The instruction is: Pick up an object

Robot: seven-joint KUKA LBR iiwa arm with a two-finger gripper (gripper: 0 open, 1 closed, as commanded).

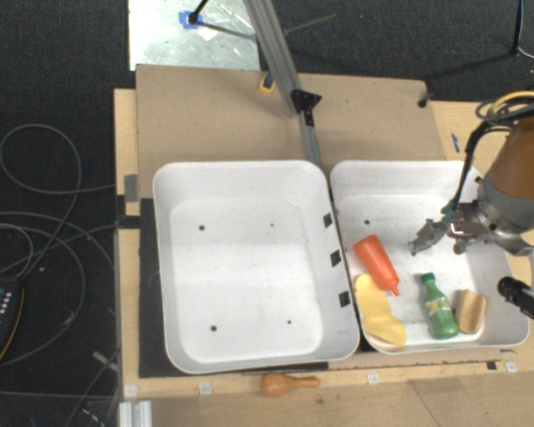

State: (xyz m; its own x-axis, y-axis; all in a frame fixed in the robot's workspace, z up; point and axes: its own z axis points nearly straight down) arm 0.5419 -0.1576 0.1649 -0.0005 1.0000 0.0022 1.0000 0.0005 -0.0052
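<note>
Right shallow white bin (400, 194) on the worktop (214, 105): gripper (440, 237), fingers spread and empty, above the bin floor; orange plastic bottle (376, 263), yellow banana-shaped toy (378, 311), green plastic bottle (438, 306) and tan bread-roll toy (470, 311) lie along the near wall.

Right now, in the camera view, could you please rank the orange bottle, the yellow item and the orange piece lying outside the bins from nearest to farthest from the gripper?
From the gripper:
1. Orange bottle, right bin, just left of it.
2. Yellow item, right bin's lower left corner.
3. Orange piece, on the bench below the left bin.
</note>
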